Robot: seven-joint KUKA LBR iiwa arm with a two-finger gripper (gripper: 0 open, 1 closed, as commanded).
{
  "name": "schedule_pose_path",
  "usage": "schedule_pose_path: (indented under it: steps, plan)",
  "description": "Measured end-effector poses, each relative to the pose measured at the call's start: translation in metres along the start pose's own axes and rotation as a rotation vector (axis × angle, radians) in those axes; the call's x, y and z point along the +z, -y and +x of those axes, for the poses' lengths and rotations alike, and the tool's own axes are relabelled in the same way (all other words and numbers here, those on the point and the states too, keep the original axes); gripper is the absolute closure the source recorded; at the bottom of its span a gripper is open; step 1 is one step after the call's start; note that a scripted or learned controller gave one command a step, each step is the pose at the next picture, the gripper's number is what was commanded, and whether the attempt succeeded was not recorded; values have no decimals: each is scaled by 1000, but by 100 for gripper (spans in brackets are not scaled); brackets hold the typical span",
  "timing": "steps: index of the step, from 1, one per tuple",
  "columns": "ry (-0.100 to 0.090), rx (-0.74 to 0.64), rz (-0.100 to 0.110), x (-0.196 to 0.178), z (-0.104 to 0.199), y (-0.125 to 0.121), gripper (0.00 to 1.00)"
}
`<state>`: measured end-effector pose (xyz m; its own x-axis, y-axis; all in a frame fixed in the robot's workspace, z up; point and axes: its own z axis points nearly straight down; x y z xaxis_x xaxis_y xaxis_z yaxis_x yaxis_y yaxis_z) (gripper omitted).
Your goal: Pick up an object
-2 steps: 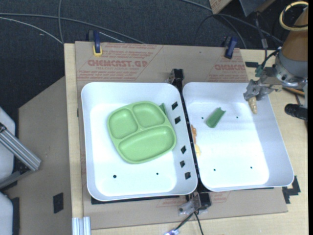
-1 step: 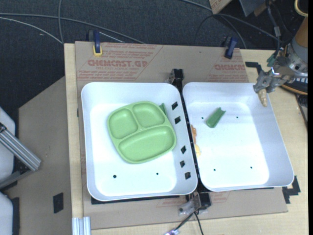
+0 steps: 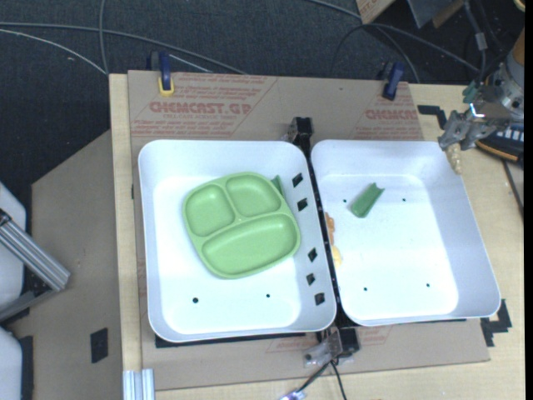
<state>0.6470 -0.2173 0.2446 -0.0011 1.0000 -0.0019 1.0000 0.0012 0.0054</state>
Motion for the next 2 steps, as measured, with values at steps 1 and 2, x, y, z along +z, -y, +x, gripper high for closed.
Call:
schedule_pose_path:
  steps: [1,2]
  plan:
    - [-5,-5,5,-9,57,1,100]
    - [-4,-5,8,1,109,-3,100]
